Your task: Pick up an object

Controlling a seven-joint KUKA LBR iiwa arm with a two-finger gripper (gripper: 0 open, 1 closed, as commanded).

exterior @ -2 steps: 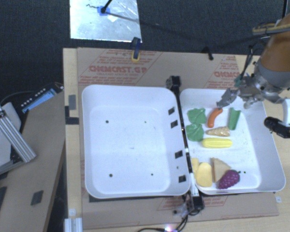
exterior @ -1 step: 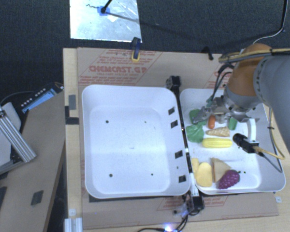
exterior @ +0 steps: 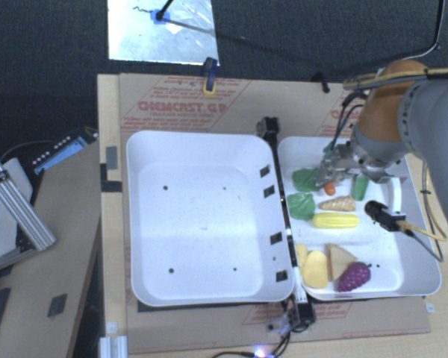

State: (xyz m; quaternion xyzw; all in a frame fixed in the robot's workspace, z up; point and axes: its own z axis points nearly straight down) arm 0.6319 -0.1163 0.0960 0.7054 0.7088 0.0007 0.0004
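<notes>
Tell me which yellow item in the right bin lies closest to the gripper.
The corn cob, lying flat mid-bin just below the gripper. The yellow pear-like fruit and the wedge sit farther off, at the bin's near edge.

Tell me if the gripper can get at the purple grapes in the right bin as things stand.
Probably yes. The purple grapes lie uncovered at the near edge of the right bin, with nothing stacked on them; the gripper is at the far end.

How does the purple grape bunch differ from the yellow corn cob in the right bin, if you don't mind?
The purple grape bunch is rounded and knobbly; the yellow corn cob is long and slim. The grapes lie near the right bin's front edge, well away from the gripper; the corn lies mid-bin, closer to it. Both rest loose on the bin floor.
</notes>
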